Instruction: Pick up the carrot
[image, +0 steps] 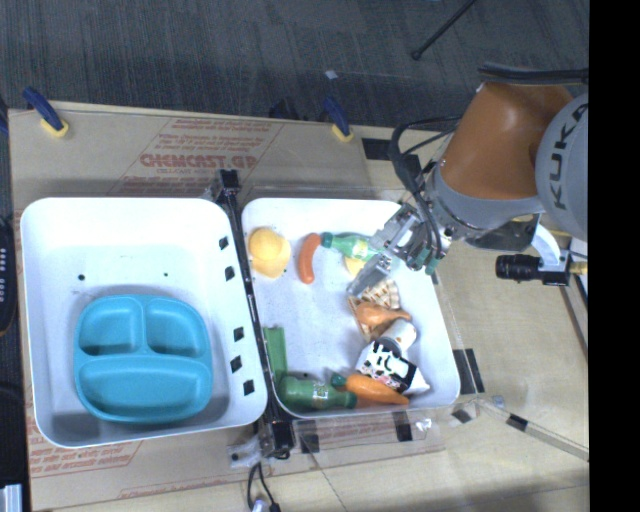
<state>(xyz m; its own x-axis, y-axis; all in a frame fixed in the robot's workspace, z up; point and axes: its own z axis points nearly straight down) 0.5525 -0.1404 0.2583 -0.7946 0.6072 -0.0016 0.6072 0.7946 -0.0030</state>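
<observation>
Two white bins side by side on cardboard-covered bench. Left bin (40, 300): blue divided tray (145, 358) sitting in near half. Right bin (330, 320): cluttered. Carrot (375, 390) lying flat at near edge of right bin, orange, tip pointing right, touching green bottle (315, 393) on its left and black-and-white cow toy (388, 365) just above it. Dark green flat piece (275, 350) upright-ish along left wall of same bin. Yellow lemon-like item (267, 251) at far left corner, small orange-red sausage-shaped piece (307, 258) just beside it, green-and-yellow item (350, 247) next to that. Brown shell-like object (380, 318) mid-bin on right side, with pale ridged piece (380, 294) touching it above. Gripper (385, 262) hanging over far right part of right bin, above the ridged piece, well apart from carrot. Fingers slightly apart, nothing between them. Grey arm with orange band (495, 135) entering from right. Blue-and-yellow clamps (45, 112) on far cardboard edge.
</observation>
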